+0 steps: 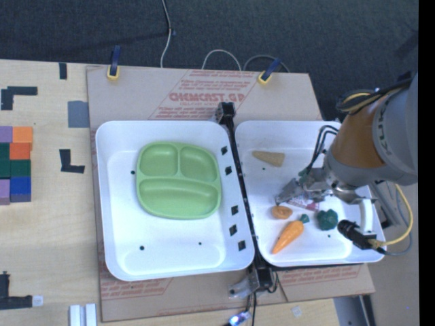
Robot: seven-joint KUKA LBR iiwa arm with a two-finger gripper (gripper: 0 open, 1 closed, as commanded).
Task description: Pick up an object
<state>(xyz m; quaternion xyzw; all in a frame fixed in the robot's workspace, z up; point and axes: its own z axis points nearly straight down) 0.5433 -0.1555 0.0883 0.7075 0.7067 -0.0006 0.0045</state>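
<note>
Carrot (289, 234) lies in the right bin (272, 136), near side | gripper (297, 191) sits low just past it, cannot tell its state | orange ball (281, 212) and green toy (327, 219) beside | tan piece (269, 157) farther | green plate (179, 180) in left bin (112, 182)

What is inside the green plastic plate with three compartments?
The green divided plastic plate in the left white bin shows bare green compartments, with nothing lying in them. What is under the plate is covered.
</note>
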